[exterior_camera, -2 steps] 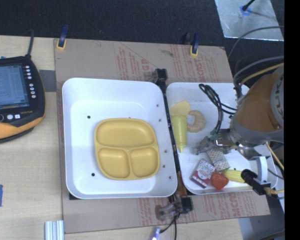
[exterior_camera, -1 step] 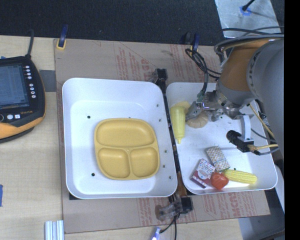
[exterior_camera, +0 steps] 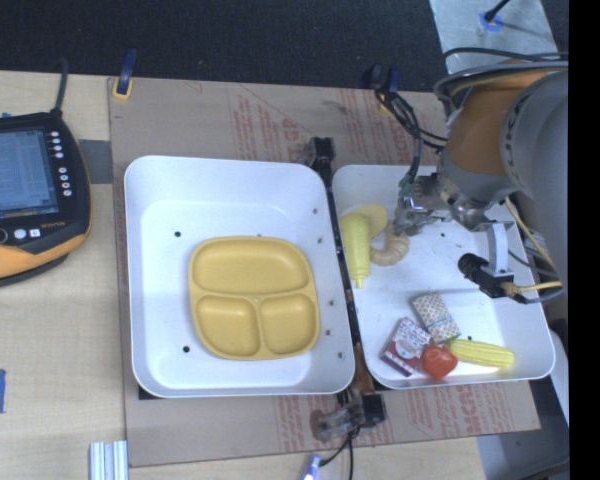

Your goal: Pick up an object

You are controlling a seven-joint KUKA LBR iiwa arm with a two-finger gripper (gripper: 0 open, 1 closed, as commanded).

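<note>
The right bin point(exterior_camera: 540, 353) holds a yellow banana-like toy point(exterior_camera: 357, 244) along its left wall and a tan curved piece point(exterior_camera: 390, 251) beside it. Near the front lie two small packets point(exterior_camera: 435, 316) point(exterior_camera: 405, 347), a red tomato point(exterior_camera: 438, 361) and a yellow corn cob point(exterior_camera: 483, 352). My gripper point(exterior_camera: 412, 216) hangs low over the back of this bin, just above and right of the tan piece. I see no object between its fingers.
The left bin point(exterior_camera: 155, 193) carries a yellow three-compartment tray point(exterior_camera: 252, 295). A teach pendant point(exterior_camera: 25, 193) rests on the bench at far left. Cables point(exterior_camera: 400, 108) run behind the right bin. The arm's grey body point(exterior_camera: 510, 138) covers the right bin's back right corner.
</note>
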